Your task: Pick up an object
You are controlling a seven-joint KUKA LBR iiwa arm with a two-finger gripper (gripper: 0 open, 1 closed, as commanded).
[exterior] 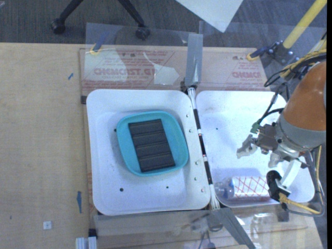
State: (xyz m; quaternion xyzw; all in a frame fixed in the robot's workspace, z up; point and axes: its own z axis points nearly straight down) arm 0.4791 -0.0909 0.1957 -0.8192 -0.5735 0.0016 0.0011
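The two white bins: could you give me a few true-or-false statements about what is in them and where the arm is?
1. A turquoise plastic tray holding a dark grey ribbed block lies in the left white bin. True.
2. The clear bottle with a red criss-cross label lies in the left bin. False: it lies on its side near the front edge of the right white bin.
3. The grey arm with the orange band is over the right bin. True.
4. The dark block lies on the bin floor beside the tray. False: it rests inside the tray.
5. The arm is touching the turquoise tray. False: it is well apart from it, over the other bin.
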